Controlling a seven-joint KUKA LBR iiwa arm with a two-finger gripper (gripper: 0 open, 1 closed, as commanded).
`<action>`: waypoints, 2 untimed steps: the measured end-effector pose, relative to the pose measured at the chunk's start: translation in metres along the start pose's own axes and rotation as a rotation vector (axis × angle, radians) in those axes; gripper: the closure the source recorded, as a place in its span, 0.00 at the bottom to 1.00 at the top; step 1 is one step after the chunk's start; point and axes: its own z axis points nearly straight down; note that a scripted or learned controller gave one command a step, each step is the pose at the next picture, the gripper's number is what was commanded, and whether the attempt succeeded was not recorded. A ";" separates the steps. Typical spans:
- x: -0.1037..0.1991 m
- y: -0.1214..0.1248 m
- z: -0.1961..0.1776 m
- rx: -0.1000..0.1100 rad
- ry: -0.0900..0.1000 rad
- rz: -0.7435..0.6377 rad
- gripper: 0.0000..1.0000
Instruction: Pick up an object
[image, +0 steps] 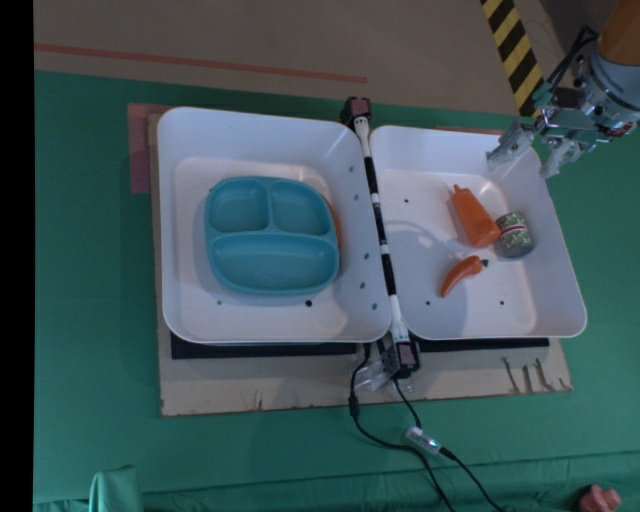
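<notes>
Hovering at 1 o'clock over right bin | gripper spread open, holding nothing | best: descend straight over orange bottle, straddling its narrow width.

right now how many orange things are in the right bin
2: an orange bottle near the middle, beside a small can, and an orange pepper just below it. Nothing looks hidden.

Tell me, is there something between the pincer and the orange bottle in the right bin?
Nothing visible is. The pincer hangs open above the right bin's far right corner, and only bare white bin floor lies between it and the orange bottle. The small jar sits beside the bottle, on its right.
</notes>
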 end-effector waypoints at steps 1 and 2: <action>0.031 -0.040 0.147 0.000 -0.001 -0.001 0.00; 0.030 -0.038 0.134 -0.007 -0.003 0.003 1.00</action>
